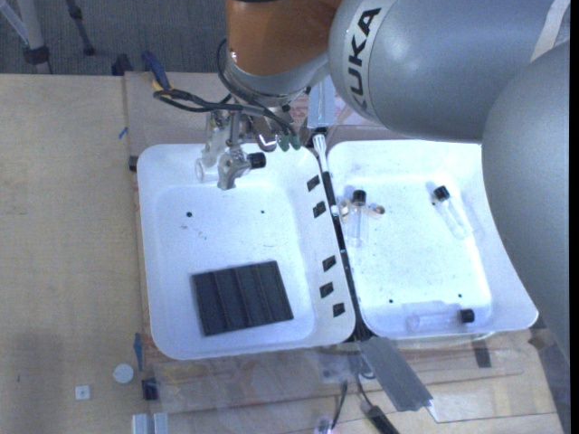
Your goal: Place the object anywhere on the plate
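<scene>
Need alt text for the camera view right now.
The gripper hangs over the far end of the left bin, away from the dark ridged plate near its front. Three clear black-capped tubes lie in the right bin.

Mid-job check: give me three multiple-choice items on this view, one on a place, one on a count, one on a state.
1. The dark grey ribbed rectangular plate lies: A in the left white bin; B in the other bin; C on the bench outside both.
2. How many clear tubes with black caps lie in the right white bin? A one; B three; C five.
3. The plate is: A bearing a tube; B bare of any object; C under the gripper.

Answers:
1 A: it sits in that bin's near part.
2 B: one is by the divider, one is far right and one is along the near wall.
3 B: its ribbed top shows whole, and the gripper is over the left bin's far edge.
</scene>
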Robot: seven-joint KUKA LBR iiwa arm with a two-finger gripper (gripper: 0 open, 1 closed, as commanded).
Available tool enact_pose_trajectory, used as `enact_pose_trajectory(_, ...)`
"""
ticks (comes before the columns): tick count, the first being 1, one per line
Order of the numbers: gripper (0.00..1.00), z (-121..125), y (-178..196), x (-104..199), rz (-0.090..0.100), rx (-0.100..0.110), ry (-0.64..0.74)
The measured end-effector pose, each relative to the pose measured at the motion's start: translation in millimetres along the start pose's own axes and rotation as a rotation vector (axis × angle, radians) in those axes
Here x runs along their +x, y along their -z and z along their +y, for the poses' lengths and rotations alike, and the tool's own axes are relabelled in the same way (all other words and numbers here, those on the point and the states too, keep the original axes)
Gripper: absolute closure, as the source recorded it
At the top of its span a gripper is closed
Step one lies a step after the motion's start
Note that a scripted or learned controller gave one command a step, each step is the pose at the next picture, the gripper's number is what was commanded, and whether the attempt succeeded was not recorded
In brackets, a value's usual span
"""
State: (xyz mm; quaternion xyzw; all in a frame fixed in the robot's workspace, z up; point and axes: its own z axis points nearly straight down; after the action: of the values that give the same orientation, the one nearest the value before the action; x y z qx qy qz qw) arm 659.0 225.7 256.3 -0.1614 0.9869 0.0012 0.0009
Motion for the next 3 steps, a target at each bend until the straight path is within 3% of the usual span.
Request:
enact_pose_trajectory(1, 1.00, -2, -22, -7, 0.000, 0.000, 0.098)
enact_pose_trajectory(2, 1.00, -2, 43, -8, -0.007, 0.000, 0.181)
enact_pose_trajectory(3, 1.00, -1, 20, -7, -0.001, 0.000, 0.251)
